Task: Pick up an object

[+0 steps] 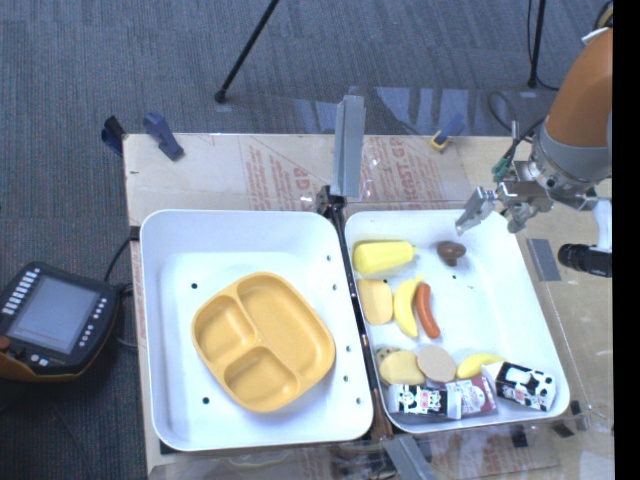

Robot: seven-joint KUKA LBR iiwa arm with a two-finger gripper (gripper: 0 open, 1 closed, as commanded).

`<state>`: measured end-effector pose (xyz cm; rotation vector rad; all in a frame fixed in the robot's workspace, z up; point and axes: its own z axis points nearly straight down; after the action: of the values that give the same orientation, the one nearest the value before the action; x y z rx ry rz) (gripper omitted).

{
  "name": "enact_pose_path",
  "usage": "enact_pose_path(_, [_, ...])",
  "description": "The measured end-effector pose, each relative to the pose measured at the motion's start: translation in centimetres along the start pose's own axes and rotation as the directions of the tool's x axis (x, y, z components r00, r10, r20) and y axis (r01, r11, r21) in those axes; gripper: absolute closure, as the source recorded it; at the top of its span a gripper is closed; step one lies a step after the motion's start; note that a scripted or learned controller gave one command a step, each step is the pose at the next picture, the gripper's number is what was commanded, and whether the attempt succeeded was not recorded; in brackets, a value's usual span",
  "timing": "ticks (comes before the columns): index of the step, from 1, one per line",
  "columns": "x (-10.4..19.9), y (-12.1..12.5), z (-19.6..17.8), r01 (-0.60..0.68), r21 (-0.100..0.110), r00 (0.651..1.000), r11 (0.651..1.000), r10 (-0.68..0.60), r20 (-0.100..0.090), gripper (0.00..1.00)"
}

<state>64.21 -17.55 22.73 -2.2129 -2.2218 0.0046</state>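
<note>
Above the right bin's (535, 313) smooth white rim, the tool (497, 208) hangs with metal fingers spread apart.

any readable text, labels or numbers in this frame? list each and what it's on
Red print on the clear plastic sheet over the brown board behind the bins: reversed and blurred, not readable.
Cow-patterned milk cartons at the front of the right white bin: labels too small to read.
Grey handheld pendant's screen, left of the bench: nothing legible.
</note>
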Motion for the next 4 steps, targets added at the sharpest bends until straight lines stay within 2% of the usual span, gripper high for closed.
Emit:
enact_pose_path(1, [4.1, -4.2, 11.6, 0.19, 0.005, 0.982, 0.982, -0.19, -0.001, 0.0])
enact_pose_path(2, [4.0, -4.0, 11.3, 0.189, -0.001, 0.982, 0.982, -0.189, 0.001, 0.0])
enact_pose_path(3, [6.4, -5.9, 14.3, 0.34, 0.0, 0.941, 0.941, -0.34, 0.0, 0.0])
enact_pose_path(4, [6.3, -5.9, 13.6, 0.334, 0.003, 0.942, 0.942, -0.334, -0.003, 1.0])
